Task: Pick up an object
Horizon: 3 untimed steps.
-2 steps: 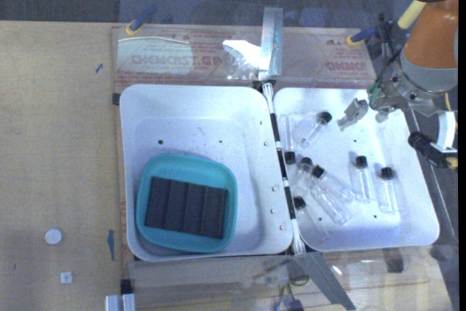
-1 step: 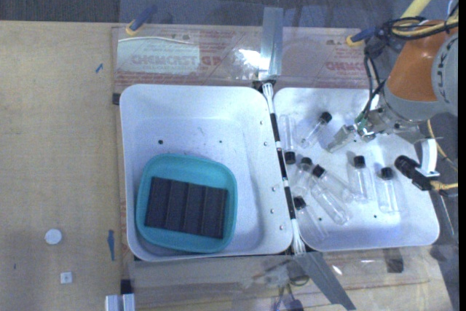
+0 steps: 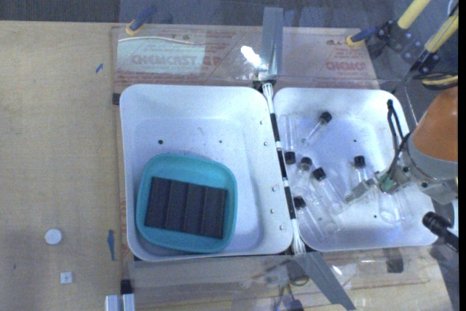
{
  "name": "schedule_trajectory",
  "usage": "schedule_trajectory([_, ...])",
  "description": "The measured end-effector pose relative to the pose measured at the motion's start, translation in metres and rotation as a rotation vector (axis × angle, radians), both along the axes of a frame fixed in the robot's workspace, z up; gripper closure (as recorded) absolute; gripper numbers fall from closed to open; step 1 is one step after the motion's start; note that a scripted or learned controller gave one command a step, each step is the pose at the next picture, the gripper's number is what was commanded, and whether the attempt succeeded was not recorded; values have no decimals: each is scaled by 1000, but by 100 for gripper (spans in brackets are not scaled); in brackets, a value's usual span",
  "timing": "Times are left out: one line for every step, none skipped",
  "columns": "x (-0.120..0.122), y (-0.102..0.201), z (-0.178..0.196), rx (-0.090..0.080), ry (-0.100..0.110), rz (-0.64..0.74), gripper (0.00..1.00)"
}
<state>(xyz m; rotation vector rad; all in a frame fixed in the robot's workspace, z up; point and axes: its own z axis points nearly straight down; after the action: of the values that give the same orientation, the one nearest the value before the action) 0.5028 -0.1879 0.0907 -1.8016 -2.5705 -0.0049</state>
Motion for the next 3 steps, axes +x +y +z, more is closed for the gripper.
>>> schedule_trajectory([84, -1, -3, -6, -7, 50, 0])
schedule_trajectory([60, -14, -4, -6, -5, 46, 0])
schedule_trajectory([62, -14, 8, -7, -11, 45, 100])
